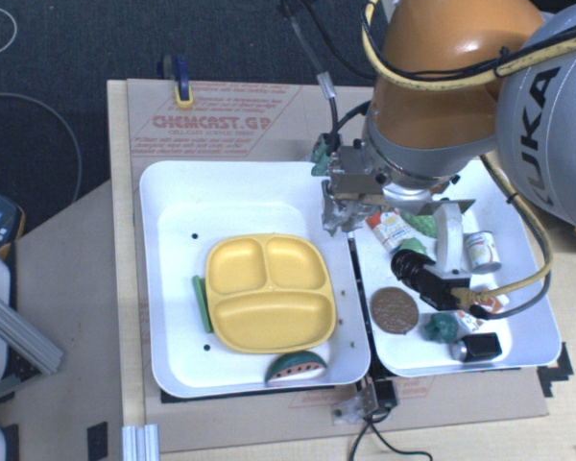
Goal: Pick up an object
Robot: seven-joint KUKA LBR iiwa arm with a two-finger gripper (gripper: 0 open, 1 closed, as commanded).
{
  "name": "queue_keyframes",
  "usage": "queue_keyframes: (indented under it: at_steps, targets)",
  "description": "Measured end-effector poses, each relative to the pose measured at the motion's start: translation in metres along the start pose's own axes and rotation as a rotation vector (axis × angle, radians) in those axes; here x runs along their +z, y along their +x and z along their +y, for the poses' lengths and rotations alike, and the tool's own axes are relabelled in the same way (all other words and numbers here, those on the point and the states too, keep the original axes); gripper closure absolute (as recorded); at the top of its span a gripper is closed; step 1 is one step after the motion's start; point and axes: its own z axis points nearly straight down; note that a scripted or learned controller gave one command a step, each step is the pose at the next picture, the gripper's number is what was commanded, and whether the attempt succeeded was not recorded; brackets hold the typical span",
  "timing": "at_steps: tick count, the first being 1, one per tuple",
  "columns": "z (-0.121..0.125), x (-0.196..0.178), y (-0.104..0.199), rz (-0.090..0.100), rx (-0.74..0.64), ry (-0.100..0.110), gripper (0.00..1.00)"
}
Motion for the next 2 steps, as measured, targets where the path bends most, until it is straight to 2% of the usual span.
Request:
queue_keyframes:
  at_steps: [1, 2]
  targets:
    - [0.052, 0.057, -0.004, 0.001, 0.002, -0.006, 1.0]
    - [0.05, 0.044, -0.003, 0.003, 0.001, -0.011, 1.0]
